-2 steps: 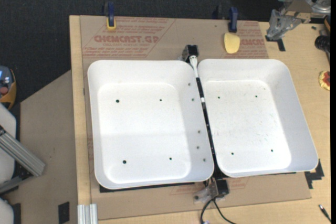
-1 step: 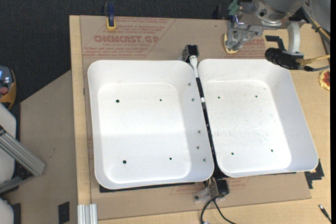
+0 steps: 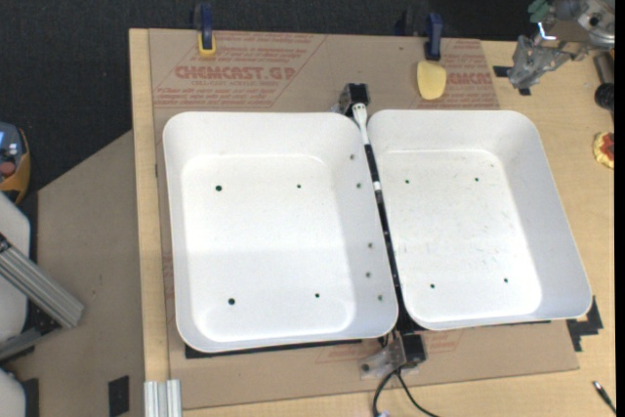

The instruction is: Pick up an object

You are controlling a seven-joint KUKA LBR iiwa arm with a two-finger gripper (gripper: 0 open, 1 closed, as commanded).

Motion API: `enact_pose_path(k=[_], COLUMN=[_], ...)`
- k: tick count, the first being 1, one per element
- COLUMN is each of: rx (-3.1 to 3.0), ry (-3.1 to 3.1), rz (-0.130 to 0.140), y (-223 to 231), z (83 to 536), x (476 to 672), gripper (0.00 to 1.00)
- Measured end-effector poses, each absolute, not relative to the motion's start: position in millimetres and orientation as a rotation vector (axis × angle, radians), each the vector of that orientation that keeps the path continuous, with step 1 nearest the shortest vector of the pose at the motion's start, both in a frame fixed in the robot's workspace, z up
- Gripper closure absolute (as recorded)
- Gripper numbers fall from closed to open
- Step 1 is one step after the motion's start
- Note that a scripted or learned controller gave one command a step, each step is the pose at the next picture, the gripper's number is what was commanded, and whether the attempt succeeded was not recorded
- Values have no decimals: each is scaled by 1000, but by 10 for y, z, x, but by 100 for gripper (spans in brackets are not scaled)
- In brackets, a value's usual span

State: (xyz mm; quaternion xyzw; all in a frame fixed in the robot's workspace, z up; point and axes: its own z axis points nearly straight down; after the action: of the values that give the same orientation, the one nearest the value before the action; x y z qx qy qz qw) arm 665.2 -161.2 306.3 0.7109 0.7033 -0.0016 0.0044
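A small pale yellow object lies on the brown board just behind the right bin, below a blue clamp. My gripper hangs at the far right, above the board past the right bin's back corner, roughly a hand's width to the right of the yellow object. Nothing shows in its grasp. The left bin lies beside the right one; both show bare white floors with a few small dark dots.
A second blue and yellow clamp holds the board's back left edge. A black strip runs between the bins. A red and yellow item sits at the right edge. Cables lie at the front.
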Motion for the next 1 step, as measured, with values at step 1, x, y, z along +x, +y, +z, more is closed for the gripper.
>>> enact_pose_path(k=[1], rx=[2213], ry=[2242], rz=[1], y=[-183], z=[2596], x=[6662], gripper=[100])
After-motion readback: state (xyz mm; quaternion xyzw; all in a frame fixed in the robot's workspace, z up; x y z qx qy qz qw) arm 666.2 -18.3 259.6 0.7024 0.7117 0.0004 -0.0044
